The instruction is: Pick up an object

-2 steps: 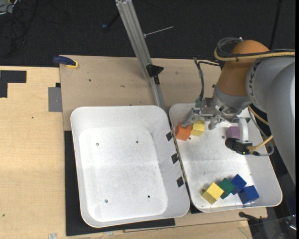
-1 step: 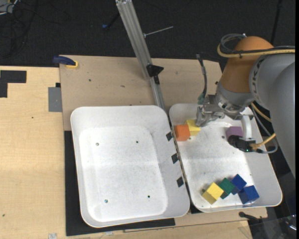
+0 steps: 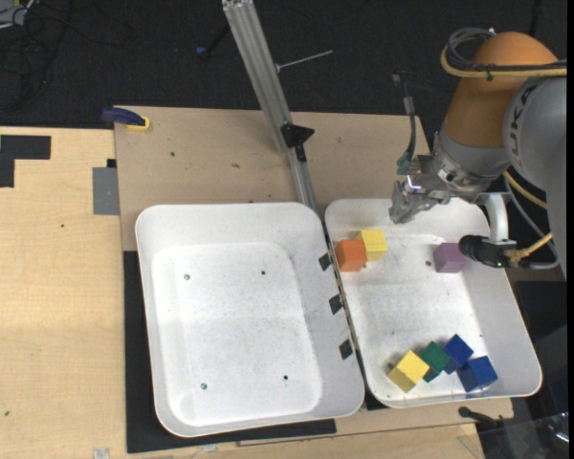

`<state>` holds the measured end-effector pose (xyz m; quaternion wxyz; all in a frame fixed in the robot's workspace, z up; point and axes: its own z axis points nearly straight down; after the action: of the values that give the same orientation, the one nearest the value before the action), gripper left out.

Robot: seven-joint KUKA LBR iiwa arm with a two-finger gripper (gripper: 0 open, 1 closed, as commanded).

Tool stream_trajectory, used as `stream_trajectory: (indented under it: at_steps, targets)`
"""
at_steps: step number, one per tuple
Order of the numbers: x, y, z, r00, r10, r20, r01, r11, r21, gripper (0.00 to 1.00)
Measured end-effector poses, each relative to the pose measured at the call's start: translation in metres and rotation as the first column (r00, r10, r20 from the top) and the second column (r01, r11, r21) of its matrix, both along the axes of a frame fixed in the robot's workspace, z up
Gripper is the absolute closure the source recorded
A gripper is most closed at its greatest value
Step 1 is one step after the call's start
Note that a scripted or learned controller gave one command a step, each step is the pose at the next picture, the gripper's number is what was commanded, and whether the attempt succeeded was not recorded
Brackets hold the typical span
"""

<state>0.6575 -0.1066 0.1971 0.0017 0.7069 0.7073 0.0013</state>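
The right bin [image 3: 502, 323] holds several blocks. An orange block [image 3: 351, 253] and a yellow block [image 3: 373, 244] sit side by side near its far left corner. A purple block [image 3: 449, 256] lies toward the far right. At the near edge a yellow block [image 3: 408, 370], a green block [image 3: 435, 360] and two blue blocks [image 3: 468, 361] cluster together. My gripper [image 3: 404, 208] hangs over the bin's far edge, to the right of and beyond the yellow block by the corner, with nothing seen between its fingers.
The left bin [image 3: 172, 256] stands beside the right one, with black clips along the shared rim. A slanted aluminium rail [image 3: 268, 84] rises behind the bins. The arm's orange band [image 3: 493, 94] and cables fill the upper right.
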Motion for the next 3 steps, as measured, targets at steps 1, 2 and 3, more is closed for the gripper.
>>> stream_trajectory:
  at_steps: [1,2,3]
  targets:
    - [-0.007,0.005,0.051,1.000,0.001,0.000,-0.001,1.000,0.000,1.00]
    - [-0.007,0.004,0.063,1.000,0.003,-0.004,-0.003,1.000,0.001,1.00]
    - [-0.004,0.060,0.061,1.000,0.003,-0.008,-0.003,1.000,0.003,1.00]
